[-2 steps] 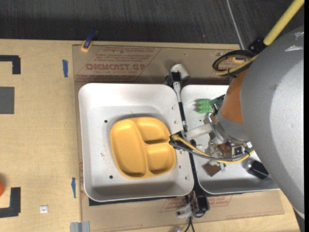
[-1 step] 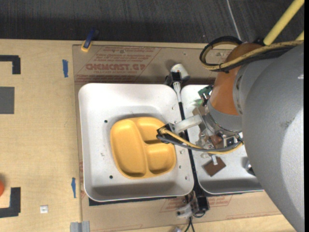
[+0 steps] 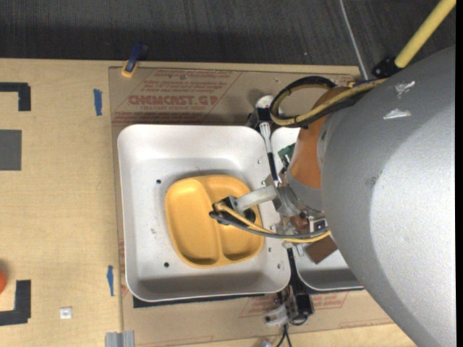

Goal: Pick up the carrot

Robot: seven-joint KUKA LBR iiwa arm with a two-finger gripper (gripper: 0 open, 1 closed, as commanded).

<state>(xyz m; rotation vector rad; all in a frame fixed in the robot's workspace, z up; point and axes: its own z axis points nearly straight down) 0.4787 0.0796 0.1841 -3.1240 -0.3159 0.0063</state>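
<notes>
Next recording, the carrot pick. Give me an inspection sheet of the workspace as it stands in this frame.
Surface: pale bench with a printed cardboard sheet under two white bins. The left bin is in full view; the right bin is mostly covered by the arm.
Job's things: nothing seen.
Clutter: yellow two-section dish in the left bin.
Grippers: gripper over the seam between the bins, by the dish's right edge; state cannot be told.
Cables: yellow cable along the arm; black and yellow loops above the wrist.
Surroundings: blue clamp at the sheet's far edge, black tape marks, dark carpet.
</notes>
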